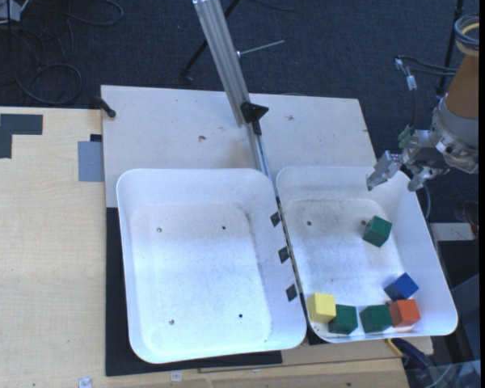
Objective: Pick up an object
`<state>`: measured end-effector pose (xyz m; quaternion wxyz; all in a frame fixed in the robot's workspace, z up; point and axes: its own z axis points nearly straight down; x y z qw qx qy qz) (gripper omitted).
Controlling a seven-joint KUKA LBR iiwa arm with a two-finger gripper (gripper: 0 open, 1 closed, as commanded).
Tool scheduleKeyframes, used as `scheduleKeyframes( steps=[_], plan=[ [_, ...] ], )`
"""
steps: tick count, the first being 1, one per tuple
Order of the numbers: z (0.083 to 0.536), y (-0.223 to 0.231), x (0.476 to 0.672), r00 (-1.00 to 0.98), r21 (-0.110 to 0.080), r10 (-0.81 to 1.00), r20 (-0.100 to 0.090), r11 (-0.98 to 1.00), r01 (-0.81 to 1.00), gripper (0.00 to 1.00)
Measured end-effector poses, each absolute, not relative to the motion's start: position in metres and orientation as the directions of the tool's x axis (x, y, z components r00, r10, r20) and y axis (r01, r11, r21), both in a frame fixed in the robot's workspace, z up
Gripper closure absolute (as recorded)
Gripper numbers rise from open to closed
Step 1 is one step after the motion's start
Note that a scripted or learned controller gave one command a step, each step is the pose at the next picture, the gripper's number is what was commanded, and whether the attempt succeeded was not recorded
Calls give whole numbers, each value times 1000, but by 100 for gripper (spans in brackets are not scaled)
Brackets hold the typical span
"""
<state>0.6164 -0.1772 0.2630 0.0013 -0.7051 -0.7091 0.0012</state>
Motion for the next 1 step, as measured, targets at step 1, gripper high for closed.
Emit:
scheduleKeyframes(
  steps=[1],
  plan=[
    [150,-210,616,1,-10,1000,2,-1,1000,0]
  ],
)
